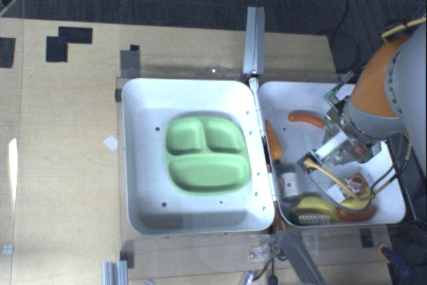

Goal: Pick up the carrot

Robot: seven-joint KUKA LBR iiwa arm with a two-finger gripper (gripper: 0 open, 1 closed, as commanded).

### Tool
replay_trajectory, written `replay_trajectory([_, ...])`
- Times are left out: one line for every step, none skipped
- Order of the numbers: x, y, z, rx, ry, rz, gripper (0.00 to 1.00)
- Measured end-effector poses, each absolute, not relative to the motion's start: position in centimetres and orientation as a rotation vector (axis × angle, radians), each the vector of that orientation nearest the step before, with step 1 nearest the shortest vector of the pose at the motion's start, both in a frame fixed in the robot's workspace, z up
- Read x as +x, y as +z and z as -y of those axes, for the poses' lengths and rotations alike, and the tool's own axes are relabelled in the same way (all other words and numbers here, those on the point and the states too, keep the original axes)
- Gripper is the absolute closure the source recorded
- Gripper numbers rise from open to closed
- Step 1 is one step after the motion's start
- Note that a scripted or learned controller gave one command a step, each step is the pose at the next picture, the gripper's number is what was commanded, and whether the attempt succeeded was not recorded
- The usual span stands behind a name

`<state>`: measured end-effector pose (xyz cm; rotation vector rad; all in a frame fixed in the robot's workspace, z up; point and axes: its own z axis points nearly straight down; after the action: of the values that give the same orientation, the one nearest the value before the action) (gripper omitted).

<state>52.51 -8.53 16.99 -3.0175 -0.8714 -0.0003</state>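
Wooden bench (67,143) under everything, with two shallow white bins side by side. Left bin (140,143) carrying a green divided plate (207,153) in its middle. Right bin (393,207) crowded with small goods.

Grey arm (407,77) with the orange band reaching in from the right, bent down over the right bin. Gripper (317,160) low above the middle of this bin. Whether wide or narrow: cannot tell, too blurred and partly covered by its own body. Nothing seen held in it.

Carrot (271,138) lying along the left wall of the right bin, touching or almost touching that wall, leafy dark end toward the near side. Apart from the gripper, to its left, not lifted.

Near it, an orange-red sausage-like piece (305,118) toward the far wall, a small can (288,183) just below the carrot's end, a banana (313,205) at the near wall.

As judged: approach partly done, arm already over the correct bin. Left to do: move sideways to the wall, descend, close on the carrot, lift. Probably difficult, because of the wall so close on one side.
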Motion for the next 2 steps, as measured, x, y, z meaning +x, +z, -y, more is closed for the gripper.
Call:
replay_trajectory([52.7, 17.9, 8.5, -3.014, -0.001, 0.882, 1.00])
replay_trajectory([54.3, 26.8, 7.3, -2.962, -0.002, 1.051, 1.00])
